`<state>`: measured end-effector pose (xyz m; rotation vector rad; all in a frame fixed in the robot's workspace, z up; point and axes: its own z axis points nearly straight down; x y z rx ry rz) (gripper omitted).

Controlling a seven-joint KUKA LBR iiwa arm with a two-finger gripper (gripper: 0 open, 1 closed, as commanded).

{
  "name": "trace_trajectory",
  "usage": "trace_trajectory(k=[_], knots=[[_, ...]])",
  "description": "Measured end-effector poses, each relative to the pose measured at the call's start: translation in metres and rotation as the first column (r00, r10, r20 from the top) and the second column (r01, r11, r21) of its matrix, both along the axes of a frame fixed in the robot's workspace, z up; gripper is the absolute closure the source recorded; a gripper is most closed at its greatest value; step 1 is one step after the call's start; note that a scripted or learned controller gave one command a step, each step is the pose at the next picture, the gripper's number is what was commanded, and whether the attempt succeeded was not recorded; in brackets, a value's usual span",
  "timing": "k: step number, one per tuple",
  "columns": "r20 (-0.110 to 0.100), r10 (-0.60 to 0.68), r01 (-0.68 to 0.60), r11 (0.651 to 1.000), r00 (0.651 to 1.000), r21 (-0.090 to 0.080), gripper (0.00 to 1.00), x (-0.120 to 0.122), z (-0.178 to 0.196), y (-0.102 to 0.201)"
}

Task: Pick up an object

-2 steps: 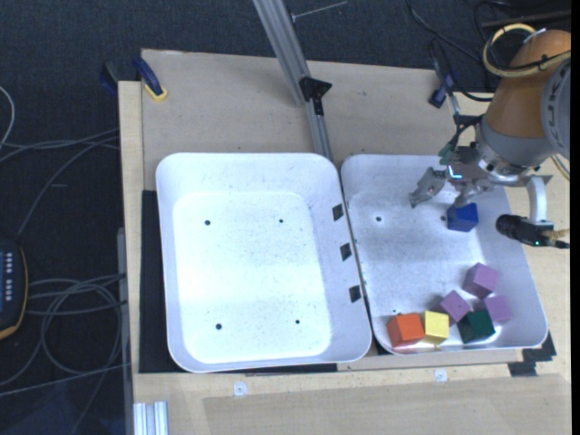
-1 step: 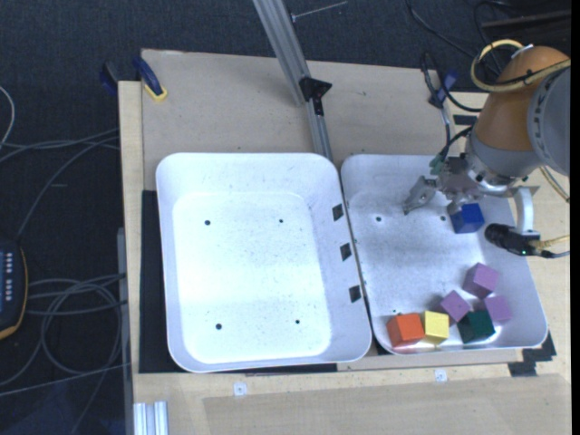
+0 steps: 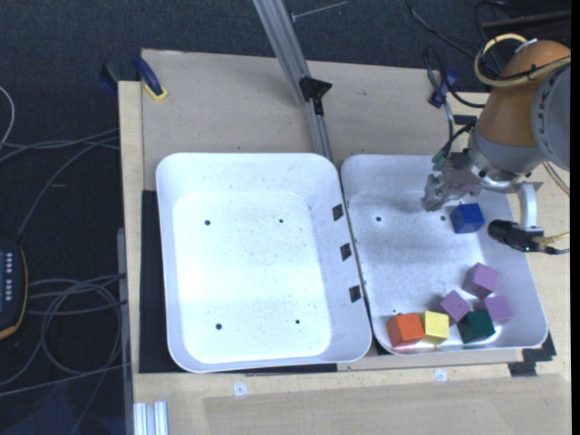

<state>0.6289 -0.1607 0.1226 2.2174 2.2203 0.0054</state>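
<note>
the gripper (image 3: 439, 195) hovers at the right bin's (image 3: 390, 270) upper part, just left of the blue cube (image 3: 467, 217); jaw state unclear.

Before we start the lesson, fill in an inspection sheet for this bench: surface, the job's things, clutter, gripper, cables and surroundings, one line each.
Surface: wooden bench bearing the left bin and the right bin, side by side.
Job's things: all in the right bin. Blue cube apart near the top; orange cube, yellow cube, green cube and three purple cubes clustered at the near right corner.
Clutter: blue and yellow clamp at the bench's far left corner.
Gripper: gripper low over the right bin, just left of the blue cube; whether open or shut cannot be told.
Cables: loose cables on the floor, left.
Surroundings: dark carpet; metal pole slanting across the bench.
</note>
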Motion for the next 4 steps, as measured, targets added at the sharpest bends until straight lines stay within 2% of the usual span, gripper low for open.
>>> trace_trajectory(k=[1, 3, 4], knots=[[0.001, -0.001, 0.001, 1.0, 1.0, -0.001, 1.0, -0.006, 0.048, -0.001], [0.004, 0.001, -0.001, 1.0, 1.0, -0.002, 1.0, -0.009, 0.165, 0.001], [-0.005, 0.005, -0.005, 1.0, 1.0, 0.003, 1.0, -0.024, 0.168, 0.054]])
